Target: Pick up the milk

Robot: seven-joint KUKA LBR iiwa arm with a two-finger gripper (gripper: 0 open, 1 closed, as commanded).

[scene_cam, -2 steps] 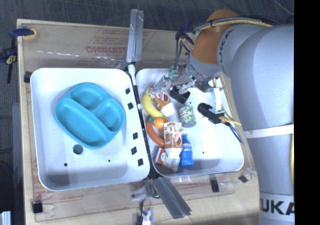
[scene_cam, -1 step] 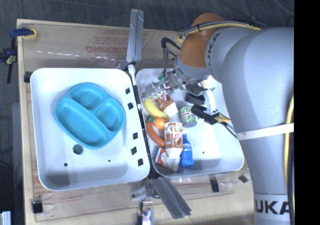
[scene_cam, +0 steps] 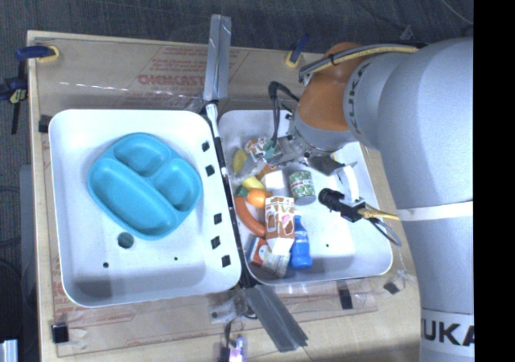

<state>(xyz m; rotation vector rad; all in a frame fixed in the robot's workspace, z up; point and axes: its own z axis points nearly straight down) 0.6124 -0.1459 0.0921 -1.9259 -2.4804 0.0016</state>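
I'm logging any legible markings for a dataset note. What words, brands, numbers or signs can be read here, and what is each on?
"KUKA", cut off at the frame edge: on the grey arm base.
Red printing, mirrored or blurred, not readable: on the board behind the bins.
Milk carton: printed pattern, too small to read.
Green-labelled can: label too small to read.
Blue bottle: nothing legible.

Two white bins sat side by side on the bench. The left bin held a blue divided tray and a small dark green piece. The right bin held a clutter: milk carton, blue bottle, green can, orange carrot-like item. The arm reached over the right bin; the gripper was low at its far end among the items, fingers unclear.
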